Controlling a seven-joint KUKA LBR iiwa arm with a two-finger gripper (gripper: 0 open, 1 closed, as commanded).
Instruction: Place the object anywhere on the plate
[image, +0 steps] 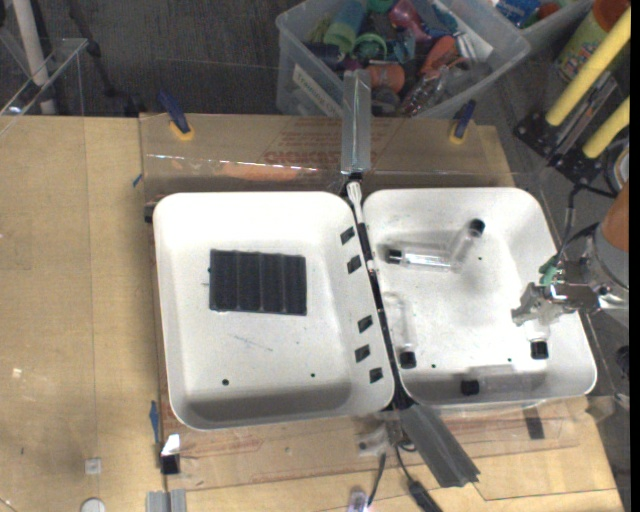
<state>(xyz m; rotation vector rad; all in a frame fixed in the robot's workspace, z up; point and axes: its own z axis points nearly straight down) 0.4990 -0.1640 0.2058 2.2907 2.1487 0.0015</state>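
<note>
Object: clear tube-like item with a black cap (432, 250), lying on its side in the far middle of the right bin (500, 365); capped end toward the far right, other dark end toward the left.
Object vs pincer: well apart; the object lies left of and farther back than the pincer (530, 308), untouched.
Pincer: over the right side of the right bin, near its right wall; cannot tell whether its tips are apart or together; nothing visible between them.
Plate: dark ribbed rectangle (258, 282) lying flat in the left bin (200, 385), toward its far left; nothing rests on it.
Divider: the two bins touch along a middle seam with small black tabs (364, 324).
Worktop: tan board (70, 300) under both bins.
Far background: clear tub of coloured odds and ends (400, 45).
</note>
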